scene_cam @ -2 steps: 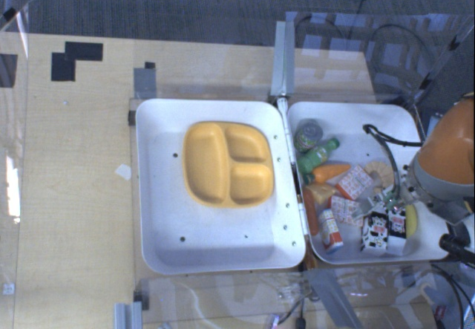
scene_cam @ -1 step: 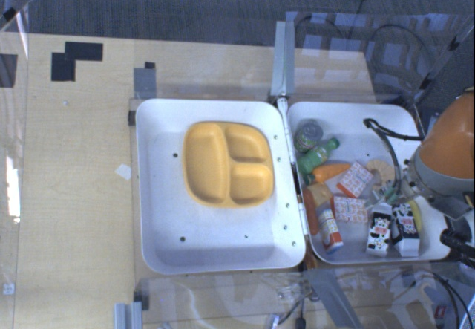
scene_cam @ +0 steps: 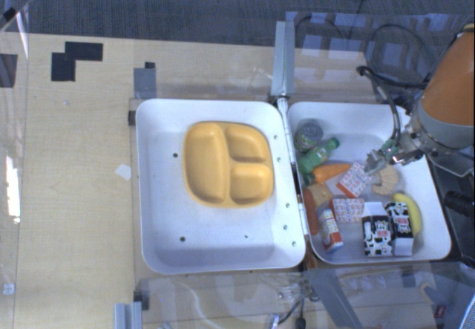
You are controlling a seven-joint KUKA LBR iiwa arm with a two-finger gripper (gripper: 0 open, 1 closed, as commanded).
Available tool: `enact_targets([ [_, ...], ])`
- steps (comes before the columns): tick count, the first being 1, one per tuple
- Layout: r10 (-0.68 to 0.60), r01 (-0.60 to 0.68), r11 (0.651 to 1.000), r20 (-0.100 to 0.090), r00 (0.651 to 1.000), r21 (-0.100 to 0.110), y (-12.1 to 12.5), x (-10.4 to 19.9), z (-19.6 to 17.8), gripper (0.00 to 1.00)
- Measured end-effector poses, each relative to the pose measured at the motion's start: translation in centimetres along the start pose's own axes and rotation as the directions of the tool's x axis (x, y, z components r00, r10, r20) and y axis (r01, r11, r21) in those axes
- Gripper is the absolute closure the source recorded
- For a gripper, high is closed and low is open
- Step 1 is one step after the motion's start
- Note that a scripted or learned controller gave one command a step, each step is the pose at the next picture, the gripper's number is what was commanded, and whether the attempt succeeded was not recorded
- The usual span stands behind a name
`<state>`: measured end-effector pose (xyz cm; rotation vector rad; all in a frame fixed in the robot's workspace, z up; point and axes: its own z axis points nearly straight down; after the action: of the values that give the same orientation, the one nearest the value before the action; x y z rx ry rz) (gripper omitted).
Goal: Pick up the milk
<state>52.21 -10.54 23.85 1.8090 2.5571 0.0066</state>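
The wooden tabletop (scene_cam: 74, 171) spans the frame, bearing two white bins. The left bin (scene_cam: 159, 246) at centre holds a yellow sectioned tray (scene_cam: 226, 163). The right bin (scene_cam: 434, 242) is crowded with small items. The grey and orange arm (scene_cam: 453, 90) enters at the right edge, its gripper (scene_cam: 380, 159) low over a red-patterned packet (scene_cam: 353, 180); I cannot tell its opening. The milk (scene_cam: 377, 236), a cow-print carton, stands at the lower right, beside a banana (scene_cam: 410, 210).

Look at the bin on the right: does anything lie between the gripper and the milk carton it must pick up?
Nothing lies over the milk carton; its top is bare. The gripper hangs above a red-and-white packet. Between them lie another packet and a biscuit; a banana flanks the carton.
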Motion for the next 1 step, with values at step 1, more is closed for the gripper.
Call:
enact_targets([
  [1, -0.001, 0.001, 1.0, 0.0, 1.0, 0.001, -0.02, -0.01, 0.02, 0.0],
])
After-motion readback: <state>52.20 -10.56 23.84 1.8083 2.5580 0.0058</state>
